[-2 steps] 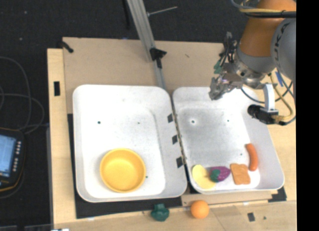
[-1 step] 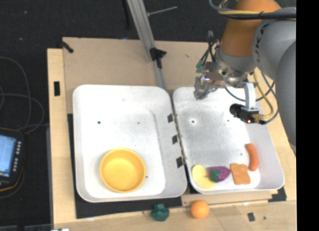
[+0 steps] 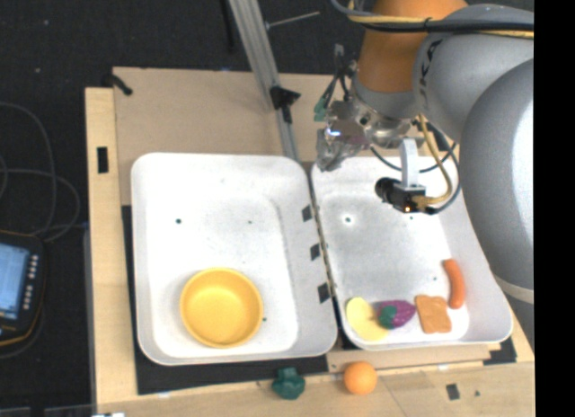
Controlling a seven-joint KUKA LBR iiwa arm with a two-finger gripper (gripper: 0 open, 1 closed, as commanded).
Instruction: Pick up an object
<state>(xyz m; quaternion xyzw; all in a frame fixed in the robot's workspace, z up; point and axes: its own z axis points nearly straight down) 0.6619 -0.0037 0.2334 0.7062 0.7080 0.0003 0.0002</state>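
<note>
The pincer (image 3: 334,150), whose state cannot be told, is seen at the right bin's (image 3: 395,249) far corner, well apart from the sausage (image 3: 455,282) and neighbouring items at the near edge; an empty closure is judged likely if descent occurs here.

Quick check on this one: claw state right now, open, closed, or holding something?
Claw: cannot be told; it sits over the far edge of the right bin.
</note>
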